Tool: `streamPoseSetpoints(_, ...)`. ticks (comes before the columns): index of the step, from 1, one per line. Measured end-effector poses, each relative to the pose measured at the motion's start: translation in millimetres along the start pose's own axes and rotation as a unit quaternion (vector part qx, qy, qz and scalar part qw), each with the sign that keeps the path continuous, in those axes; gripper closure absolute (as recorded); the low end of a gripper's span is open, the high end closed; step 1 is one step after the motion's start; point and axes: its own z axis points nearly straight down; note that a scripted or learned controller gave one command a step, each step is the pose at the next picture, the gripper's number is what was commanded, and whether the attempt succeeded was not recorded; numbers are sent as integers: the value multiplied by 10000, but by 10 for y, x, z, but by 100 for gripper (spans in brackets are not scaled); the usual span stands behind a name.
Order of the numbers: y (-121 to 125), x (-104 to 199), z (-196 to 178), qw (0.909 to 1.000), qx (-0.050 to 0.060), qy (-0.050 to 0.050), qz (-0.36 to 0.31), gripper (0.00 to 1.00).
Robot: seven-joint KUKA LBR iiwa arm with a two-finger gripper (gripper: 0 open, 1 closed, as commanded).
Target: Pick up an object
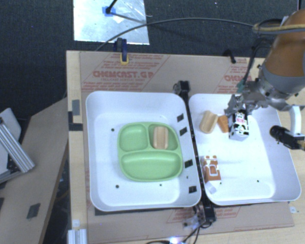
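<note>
In the right bin (274,187), my gripper (238,116) hangs over the upper middle, directly above a small black-and-white object (240,127). That object touches or sits just under the gripper's tip, and whether it is gripped cannot be told. An orange piece (222,124) lies just left of it, and a tan bread-like piece (208,121) lies further left. An orange-and-white flat item (211,169) rests near the right bin's left wall.
The left bin (101,187) holds a green divided plate (142,168) with a tan piece (160,136) in its upper right compartment. A black clip strip (189,136) runs between the bins. A black-tipped fixture (283,135) sticks in at the right bin's right side.
</note>
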Motion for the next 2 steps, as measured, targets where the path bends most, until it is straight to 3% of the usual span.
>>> streamPoseSetpoints(2,-200,1106,207,10000,7,5,-6,100)
